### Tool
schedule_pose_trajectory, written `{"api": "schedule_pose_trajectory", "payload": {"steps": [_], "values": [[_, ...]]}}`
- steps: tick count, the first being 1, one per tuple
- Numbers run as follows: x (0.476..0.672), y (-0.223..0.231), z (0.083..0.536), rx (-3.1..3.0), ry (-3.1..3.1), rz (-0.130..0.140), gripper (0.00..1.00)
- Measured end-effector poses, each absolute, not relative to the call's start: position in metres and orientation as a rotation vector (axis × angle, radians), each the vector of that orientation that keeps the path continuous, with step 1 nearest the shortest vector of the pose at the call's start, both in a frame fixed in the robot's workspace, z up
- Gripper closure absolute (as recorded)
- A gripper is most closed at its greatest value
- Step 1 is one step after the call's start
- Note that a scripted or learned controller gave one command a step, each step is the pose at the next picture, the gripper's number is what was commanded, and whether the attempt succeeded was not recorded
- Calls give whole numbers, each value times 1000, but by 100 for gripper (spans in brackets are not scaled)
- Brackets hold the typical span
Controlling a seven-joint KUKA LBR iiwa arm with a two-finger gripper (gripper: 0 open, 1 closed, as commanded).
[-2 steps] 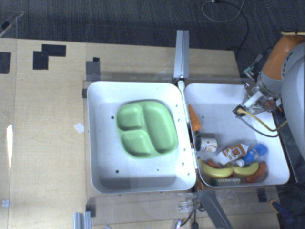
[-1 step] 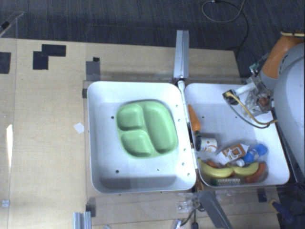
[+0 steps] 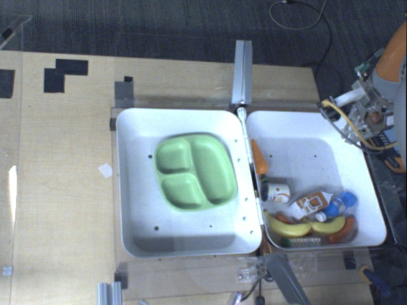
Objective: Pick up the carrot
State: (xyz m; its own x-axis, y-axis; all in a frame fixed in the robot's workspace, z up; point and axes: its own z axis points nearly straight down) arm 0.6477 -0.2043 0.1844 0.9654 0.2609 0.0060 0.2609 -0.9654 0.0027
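Against the right bin's (image 3: pixel 318 146) left wall lies the carrot (image 3: pixel 258 158), above a small can (image 3: pixel 278 191) and two bananas (image 3: pixel 308 227). Well apart, the gripper (image 3: pixel 364 110) hangs beyond the bin's upper-right corner.

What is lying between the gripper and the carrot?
In the camera view, bare white bin floor separates the gripper from the carrot.

Two white bins side by side on a wooden bench (image 3: pixel 57 170).
The left bin (image 3: pixel 137 234) touches the right bin (image 3: pixel 365 183).
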Motion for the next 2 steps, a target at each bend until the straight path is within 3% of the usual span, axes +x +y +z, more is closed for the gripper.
{"api": "schedule_pose_trajectory", "payload": {"steps": [1, 2], "values": [[649, -203, 196, 3109, 427, 15, 100], [664, -204, 87, 3123, 329, 9, 100]]}}
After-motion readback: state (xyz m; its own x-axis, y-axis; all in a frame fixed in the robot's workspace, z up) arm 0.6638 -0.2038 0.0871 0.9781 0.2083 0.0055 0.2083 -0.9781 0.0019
